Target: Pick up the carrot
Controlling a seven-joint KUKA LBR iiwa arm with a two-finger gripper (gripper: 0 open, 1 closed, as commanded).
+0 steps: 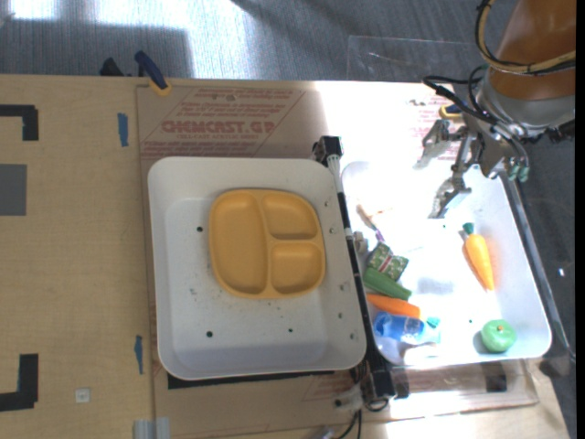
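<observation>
Camera view, arm: the grey KUKA arm (535,39) with its orange band reached in from the right and hung over the far end of the right bin.
Gripper state: the gripper (448,176) hovered above the bin floor with its fingers spread apart and nothing between them.
Carrot position: the carrot (479,257) lay in the right bin near its right wall, green top toward the gripper, orange body pointing away, just beyond the fingertips and untouched.
Risk, alignment: the gripper sat up and to the left of the carrot; a straight descent from there would likely close on bare floor.
Risk, wall: the carrot lay close to the bin's right wall, so one finger could strike the rim or push the carrot against it.
Risk, shape: the tapered body could squirt out of a pinch taken near the thin end.
Left bin (174,273): white, holding a yellow divided plate (265,242) with nothing visible in its compartments.
Right bin (530,332): brightly lit; held the carrot, a green apple (495,336) at the near right corner, and a heap against the left wall.
Heap: a green packet (388,264), an orange piece (395,305) and a blue wrapper (407,328), touching one another, well apart from the carrot.
</observation>
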